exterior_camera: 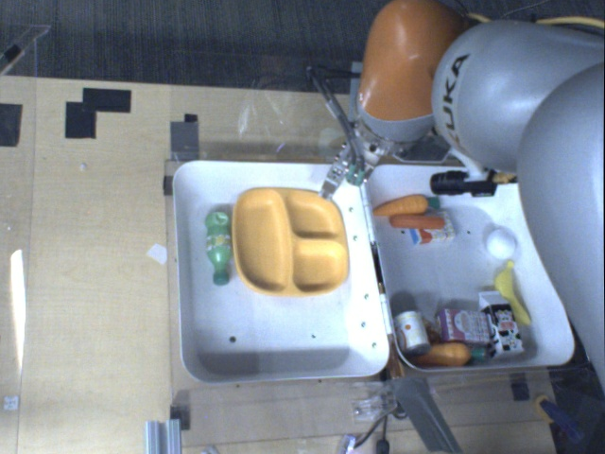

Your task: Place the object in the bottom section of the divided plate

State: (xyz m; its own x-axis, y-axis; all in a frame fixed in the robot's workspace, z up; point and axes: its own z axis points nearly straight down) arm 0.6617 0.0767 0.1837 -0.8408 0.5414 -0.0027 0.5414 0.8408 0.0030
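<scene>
- We see the gripper [342,173] at the upper middle of the frame, over the top right corner of the left bin [189,282], just beside the upper right rim of the divided plate [288,241].
- We cannot tell the state of the hand; it is too small and blurred, and we see no object in it.
- The yellow divided plate lies in the upper middle of the left bin, one long section on its left side and two smaller ones on its right.
- A green bottle [219,245] lies just left of the plate, touching or nearly touching its edge.
- In the right bin [558,343], a carrot [401,205] lies at the upper left, with an orange-and-white item [423,223] just below it.
- A white round piece [500,244] sits toward the right, and a banana [511,291] below it.
- Along the lower edge of the right bin we find a small can [410,330], a purple carton [462,326], a black-and-white box [502,327] and an orange item [444,354].
- Which of these is the task's object we cannot tell.
</scene>
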